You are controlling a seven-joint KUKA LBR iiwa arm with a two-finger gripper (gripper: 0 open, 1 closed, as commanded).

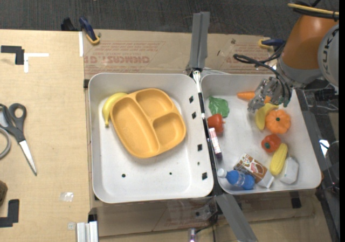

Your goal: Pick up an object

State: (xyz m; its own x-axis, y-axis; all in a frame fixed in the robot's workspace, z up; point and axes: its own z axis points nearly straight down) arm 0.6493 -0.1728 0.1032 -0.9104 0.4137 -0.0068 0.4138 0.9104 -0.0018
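In right bin, carrot (245, 95) lying left-right

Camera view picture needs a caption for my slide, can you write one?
End effector above toy food in the right bin, near a small pumpkin; a yellow divided plate lies in the left bin.

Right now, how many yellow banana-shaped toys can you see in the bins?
2: one yellow banana in the left bin beside the orange divided plate, another in the right bin under the gripper. More may be hidden.
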